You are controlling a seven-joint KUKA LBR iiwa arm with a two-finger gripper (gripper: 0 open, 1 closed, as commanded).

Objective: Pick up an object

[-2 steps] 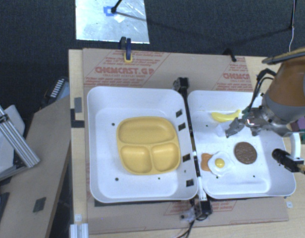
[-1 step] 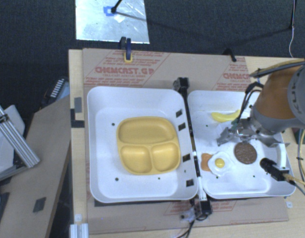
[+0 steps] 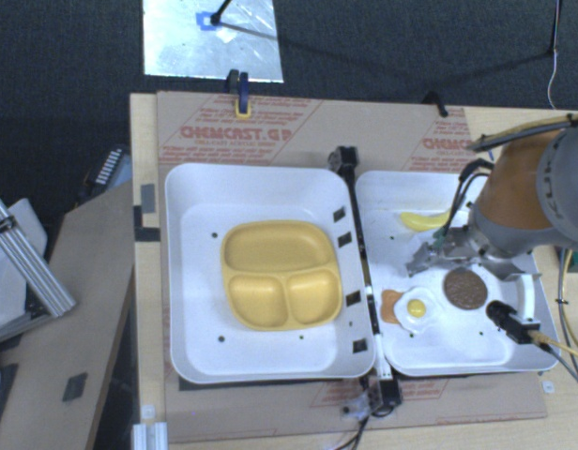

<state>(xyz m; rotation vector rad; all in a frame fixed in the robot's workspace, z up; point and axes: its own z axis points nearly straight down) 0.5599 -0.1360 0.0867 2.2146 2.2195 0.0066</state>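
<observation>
Toy foods lay loose in the right bin (image 3: pixel 514 359), within the arm's reach: a banana (image 3: pixel 422 220) at the back, a brown patty (image 3: pixel 465 289) mid-bin, a fried egg (image 3: pixel 416 308) near the divider. The gripper (image 3: pixel 430 254) hung low between banana and patty, holding nothing I could see; how it was set I cannot tell. The arm (image 3: pixel 524 195) leaned in from the right, while a yellow tray (image 3: pixel 275 275) sat in the left bin (image 3: pixel 190 251).
</observation>
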